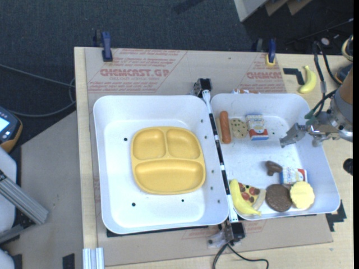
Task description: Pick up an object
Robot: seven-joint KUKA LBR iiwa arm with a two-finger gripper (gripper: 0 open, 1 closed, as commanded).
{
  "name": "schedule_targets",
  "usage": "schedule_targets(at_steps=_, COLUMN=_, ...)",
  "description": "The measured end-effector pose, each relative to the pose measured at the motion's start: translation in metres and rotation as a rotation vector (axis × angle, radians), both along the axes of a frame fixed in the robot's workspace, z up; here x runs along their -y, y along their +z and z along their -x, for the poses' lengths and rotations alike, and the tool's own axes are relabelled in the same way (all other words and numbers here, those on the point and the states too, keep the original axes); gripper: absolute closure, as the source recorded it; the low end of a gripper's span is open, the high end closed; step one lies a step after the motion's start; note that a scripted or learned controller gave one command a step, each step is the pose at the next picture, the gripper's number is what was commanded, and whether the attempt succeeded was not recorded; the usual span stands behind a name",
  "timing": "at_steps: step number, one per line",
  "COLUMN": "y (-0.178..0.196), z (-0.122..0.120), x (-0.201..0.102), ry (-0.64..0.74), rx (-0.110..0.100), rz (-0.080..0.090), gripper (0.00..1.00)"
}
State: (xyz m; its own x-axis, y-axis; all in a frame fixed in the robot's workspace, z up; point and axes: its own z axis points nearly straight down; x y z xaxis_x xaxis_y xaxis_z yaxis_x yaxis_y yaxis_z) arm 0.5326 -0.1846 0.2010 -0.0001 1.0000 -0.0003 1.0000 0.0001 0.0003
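Looking into the right bin [320, 150], we see lots of play food lying on its floor. A hot dog [225, 126] lies near the left wall, with a cracker [239, 128] just beside it and a small carton [257, 126] next to that. Lower down sit a little brown piece [273, 168], a blue and white packet [291, 175], a round brown cookie [277, 198] and a round yellow piece [302, 194] touching it. A banana [242, 202] lies in the bottom left corner beside a pizza slice [253, 192]. Our gripper [293, 135] hangs over the right side of this bin, with the arm [339, 114] coming in from the right. The fingers [289, 137] look spread apart, and nothing sits between them. None of the food is touching them. The left bin [112, 150] holds a yellow plate [168, 159] with three parts. Both bins rest on the bench [84, 122]. Another small banana [307, 79] lies on the bench past the right bin.
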Motion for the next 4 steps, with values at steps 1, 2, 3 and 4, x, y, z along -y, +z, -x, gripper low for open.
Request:
schedule_targets(at_steps=1, y=-0.122, z=0.008, x=-0.023, ry=0.001, rx=-0.005, rz=-0.003, gripper=0.00)
schedule_targets(at_steps=2, y=-0.116, z=-0.044, x=-0.063, ry=0.006, rx=0.004, rz=0.001, gripper=0.00)
schedule_targets(at_steps=3, y=-0.114, z=-0.136, x=-0.087, ry=0.003, rx=0.009, rz=0.007, gripper=0.00)
schedule_targets(at_steps=4, y=-0.105, z=-0.133, x=-0.089, ry=0.002, rx=0.004, rz=0.003, gripper=1.00)
